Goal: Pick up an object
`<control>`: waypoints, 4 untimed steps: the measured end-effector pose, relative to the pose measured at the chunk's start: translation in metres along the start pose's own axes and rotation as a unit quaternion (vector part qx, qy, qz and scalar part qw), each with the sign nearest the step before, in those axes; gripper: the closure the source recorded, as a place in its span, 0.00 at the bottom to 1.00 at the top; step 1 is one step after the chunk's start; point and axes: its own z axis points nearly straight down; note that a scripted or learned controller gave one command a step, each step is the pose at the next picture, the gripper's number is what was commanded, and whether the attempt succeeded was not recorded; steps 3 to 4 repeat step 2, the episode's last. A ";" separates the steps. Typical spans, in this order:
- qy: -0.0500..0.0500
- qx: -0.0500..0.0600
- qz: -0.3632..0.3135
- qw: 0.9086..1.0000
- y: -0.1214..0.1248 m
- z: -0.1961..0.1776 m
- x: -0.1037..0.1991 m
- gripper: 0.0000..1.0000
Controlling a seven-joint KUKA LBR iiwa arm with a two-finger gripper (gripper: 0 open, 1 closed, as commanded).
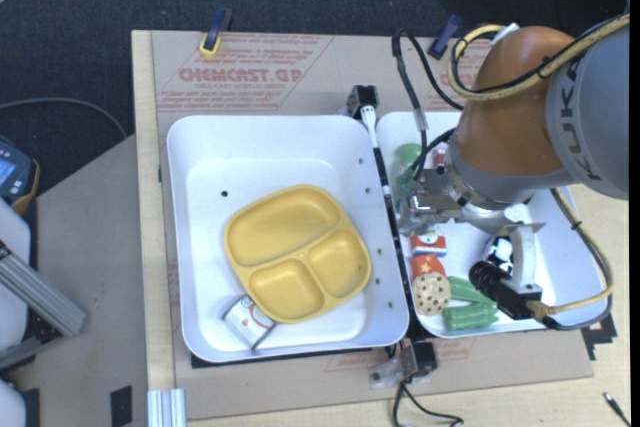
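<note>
Grey and orange, the robot arm (pixel 530 115) reaches in from the right over the right shallow white bin (pixel 585 260); whether its gripper (pixel 420 200) is parted or closed, I cannot tell. Beside it, the left white bin (pixel 200 165) holds a yellow three-compartment plastic plate (pixel 297 252) and a small white carton (pixel 246 320) touching the plate's near edge. Below the gripper lie a red-and-white box (pixel 428 260), a speckled round cookie (pixel 431 293) and a green cylinder (pixel 469 317)

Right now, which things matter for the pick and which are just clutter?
In play:
claw, low over the right bin
green cylinder
spotted disc
red and white pack

Lying about:
yellow divided plate in the left bin
small carton beside the plate
</note>
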 end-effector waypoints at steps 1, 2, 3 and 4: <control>-0.002 -0.004 0.003 1.000 -0.002 -0.017 -0.010 1.00; -0.002 -0.003 0.003 1.000 0.002 -0.012 -0.011 1.00; -0.002 -0.003 0.003 1.000 0.002 -0.012 -0.011 1.00; -0.002 -0.003 0.003 1.000 0.002 -0.012 -0.011 1.00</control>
